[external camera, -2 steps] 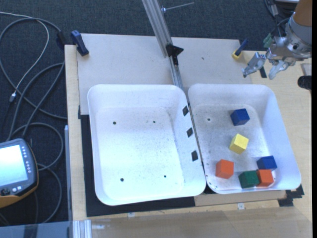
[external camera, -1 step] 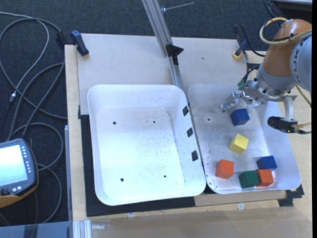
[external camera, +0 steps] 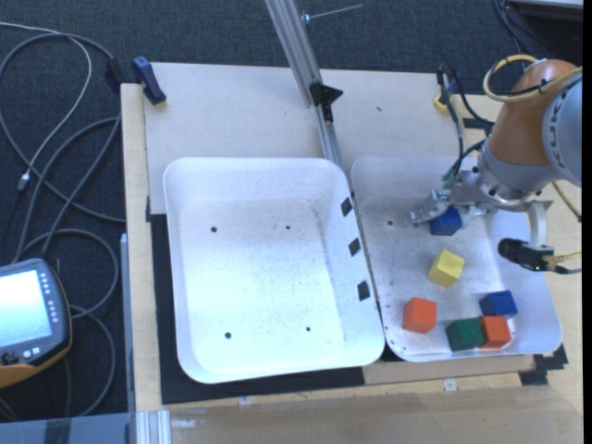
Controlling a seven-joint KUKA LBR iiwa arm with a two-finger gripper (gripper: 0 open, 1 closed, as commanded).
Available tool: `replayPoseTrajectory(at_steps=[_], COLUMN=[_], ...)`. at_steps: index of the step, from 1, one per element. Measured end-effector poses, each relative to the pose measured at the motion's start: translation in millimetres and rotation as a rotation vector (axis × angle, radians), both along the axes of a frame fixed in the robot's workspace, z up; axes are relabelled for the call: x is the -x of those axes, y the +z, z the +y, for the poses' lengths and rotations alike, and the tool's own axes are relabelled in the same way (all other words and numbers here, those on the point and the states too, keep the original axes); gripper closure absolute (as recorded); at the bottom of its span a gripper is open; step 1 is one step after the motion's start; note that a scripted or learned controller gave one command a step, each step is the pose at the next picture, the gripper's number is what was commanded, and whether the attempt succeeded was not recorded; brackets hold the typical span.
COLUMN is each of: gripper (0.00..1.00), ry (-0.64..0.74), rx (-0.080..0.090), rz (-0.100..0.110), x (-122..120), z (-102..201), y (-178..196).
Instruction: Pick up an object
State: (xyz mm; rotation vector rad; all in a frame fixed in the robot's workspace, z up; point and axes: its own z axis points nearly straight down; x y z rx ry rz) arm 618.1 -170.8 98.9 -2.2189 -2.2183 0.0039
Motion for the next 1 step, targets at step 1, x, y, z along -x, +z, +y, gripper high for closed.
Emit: replayPoseTrajectory(at_steps=[1], gripper=[1.00], ry=[0.000], rx=[0.001], rz=[-0.006], x=[-2.2], z=[0.2], y=[12.1])
